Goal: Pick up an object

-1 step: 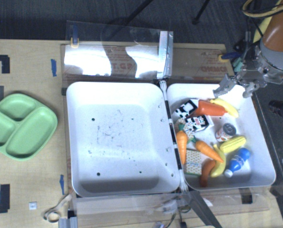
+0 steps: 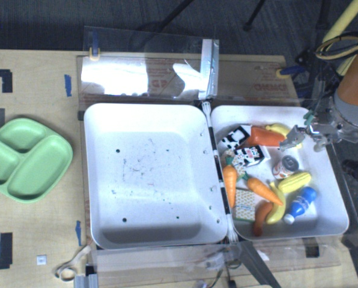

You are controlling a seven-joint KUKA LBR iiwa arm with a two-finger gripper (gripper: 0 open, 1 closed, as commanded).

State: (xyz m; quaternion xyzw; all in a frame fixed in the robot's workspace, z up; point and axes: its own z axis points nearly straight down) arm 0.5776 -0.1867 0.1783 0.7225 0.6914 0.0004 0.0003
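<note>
A green plate (image 2: pixel 26 159) with three dips sits on the far left of the bench. Next is a big white bin (image 2: pixel 149 173). The right bin (image 2: pixel 330 185) holds carrots (image 2: pixel 229 185), a corn cob (image 2: pixel 294 181), a blue bottle (image 2: pixel 300 203) and a banana (image 2: pixel 279 128). The gripper (image 2: pixel 307 134) hangs over that bin's back right part, carrying nothing.

- I can't read a single word or number anywhere on my feed.
- The cardboard sheet (image 2: pixel 269 80) at the upper right of the frame carries reddish print, too blurred for me to make out.
- The black-and-white patterned carton (image 2: pixel 234 138) in the right bin (image 2: pixel 332 212) shows markings, but no letters I can read.
- The blue bottle (image 2: pixel 301 204) has a white label, illegible from here.
</note>
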